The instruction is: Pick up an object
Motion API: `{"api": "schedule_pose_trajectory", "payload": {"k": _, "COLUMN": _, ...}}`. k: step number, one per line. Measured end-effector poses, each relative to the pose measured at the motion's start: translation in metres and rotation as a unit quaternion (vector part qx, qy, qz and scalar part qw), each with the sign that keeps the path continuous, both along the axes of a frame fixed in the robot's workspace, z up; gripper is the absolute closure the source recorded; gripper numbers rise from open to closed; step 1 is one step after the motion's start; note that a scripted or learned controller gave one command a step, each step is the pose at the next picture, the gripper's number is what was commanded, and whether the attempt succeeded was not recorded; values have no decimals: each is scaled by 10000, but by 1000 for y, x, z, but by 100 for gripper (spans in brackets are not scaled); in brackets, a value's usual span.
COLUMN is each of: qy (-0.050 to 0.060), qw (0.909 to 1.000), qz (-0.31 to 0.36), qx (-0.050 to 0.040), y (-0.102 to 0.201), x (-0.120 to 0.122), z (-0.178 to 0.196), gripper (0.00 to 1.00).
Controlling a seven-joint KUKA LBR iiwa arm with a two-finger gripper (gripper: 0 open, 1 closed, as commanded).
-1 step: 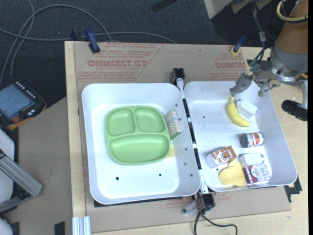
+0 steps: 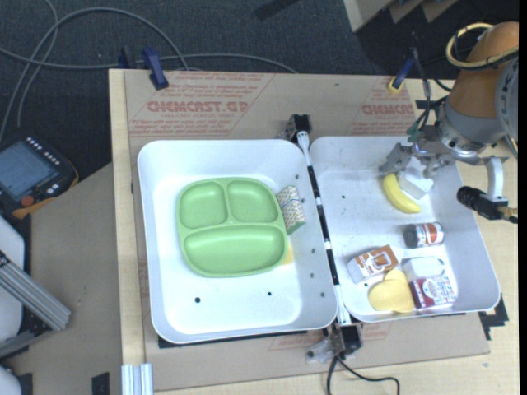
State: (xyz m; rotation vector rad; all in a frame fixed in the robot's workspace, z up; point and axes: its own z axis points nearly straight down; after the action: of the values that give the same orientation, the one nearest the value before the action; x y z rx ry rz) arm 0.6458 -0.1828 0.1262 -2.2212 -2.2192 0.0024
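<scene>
A yellow banana (image 2: pixel 399 197) lies in the upper part of the right bin (image 2: pixel 354 171). My gripper (image 2: pixel 412 171) hangs right over the banana's upper end, open, its fingers spread to either side, and nothing is held between them. Below the banana lie a small dark can (image 2: pixel 423 235), an orange-brown box (image 2: pixel 372 262), a red and white packet (image 2: pixel 434 289) and a yellow lump (image 2: pixel 391 294). The arm's grey wrist and orange band come in from the upper right.
The left bin (image 2: pixel 165 179) holds a green divided plate (image 2: pixel 230 225) with a patterned packet (image 2: pixel 291 207) at its right edge. A black rail (image 2: pixel 317 204) separates the bins. Cables and a clamp sit along the bench's right side.
</scene>
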Motion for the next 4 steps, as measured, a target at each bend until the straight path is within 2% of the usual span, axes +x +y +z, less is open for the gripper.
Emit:
{"api": "schedule_pose_trajectory", "payload": {"k": 1, "qy": -95, "qw": 9999, "qz": 3, "qx": -65, "y": 6, "x": 9, "z": -31, "gripper": 0}}
{"api": "schedule_pose_trajectory", "payload": {"k": 2, "qy": -166, "qw": 9998, "qz": 13, "qx": -94, "y": 5, "x": 12, "z": -16, "gripper": 100}}
{"api": "schedule_pose_trajectory", "payload": {"k": 3, "qy": -156, "qw": 9998, "qz": 12, "qx": -89, "y": 5, "x": 12, "z": -17, "gripper": 0}}
{"api": "schedule_pose_trajectory", "payload": {"k": 4, "qy": -156, "qw": 9999, "qz": 13, "qx": -62, "y": -2, "x": -27, "z": -30, "gripper": 0}}
